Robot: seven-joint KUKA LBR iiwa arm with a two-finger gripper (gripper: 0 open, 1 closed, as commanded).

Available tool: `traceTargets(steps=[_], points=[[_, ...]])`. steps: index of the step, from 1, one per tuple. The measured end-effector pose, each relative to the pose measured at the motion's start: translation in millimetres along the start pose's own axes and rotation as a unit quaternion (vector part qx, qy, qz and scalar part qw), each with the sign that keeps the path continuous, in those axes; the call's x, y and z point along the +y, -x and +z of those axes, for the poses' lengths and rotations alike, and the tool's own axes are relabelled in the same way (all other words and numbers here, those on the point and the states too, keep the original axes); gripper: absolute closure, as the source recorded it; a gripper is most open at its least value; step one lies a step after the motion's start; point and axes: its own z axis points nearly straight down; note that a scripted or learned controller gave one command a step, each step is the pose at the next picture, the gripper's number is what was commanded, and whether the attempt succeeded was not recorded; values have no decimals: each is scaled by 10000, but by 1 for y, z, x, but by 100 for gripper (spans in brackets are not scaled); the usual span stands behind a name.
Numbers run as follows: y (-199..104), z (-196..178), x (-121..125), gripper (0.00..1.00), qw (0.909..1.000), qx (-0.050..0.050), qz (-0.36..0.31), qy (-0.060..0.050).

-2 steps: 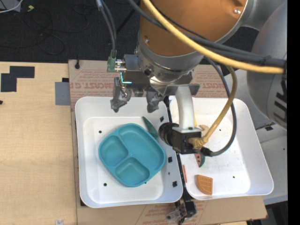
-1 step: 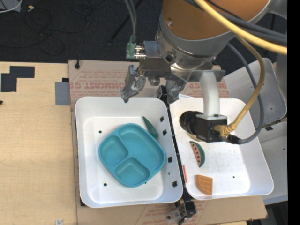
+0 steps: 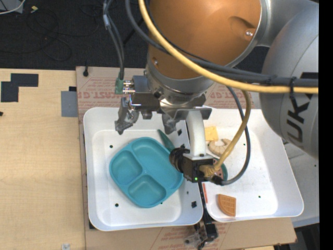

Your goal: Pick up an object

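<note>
In the camera view, a blue tray lies flat in the left bin, near its right wall, easy to reach. The gripper hangs above the bin's far edge. I cannot tell its state. A waffle piece sits near the right bin's front edge.

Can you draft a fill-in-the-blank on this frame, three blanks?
1. The teal divided plate lies in the ____ bin in the camera view.
2. That plate has ____ compartments.
3. The waffle-patterned orange piece lies in the ____ bin, near its front edge.

Missing words: left; three; right
</note>
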Motion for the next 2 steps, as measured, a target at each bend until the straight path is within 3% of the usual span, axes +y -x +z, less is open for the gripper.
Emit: traceTargets(steps=[1, 2], points=[[18, -70, -1, 0, 10000, 27, 13, 57], [0, 13, 0, 0, 10000, -7, 0, -12]])
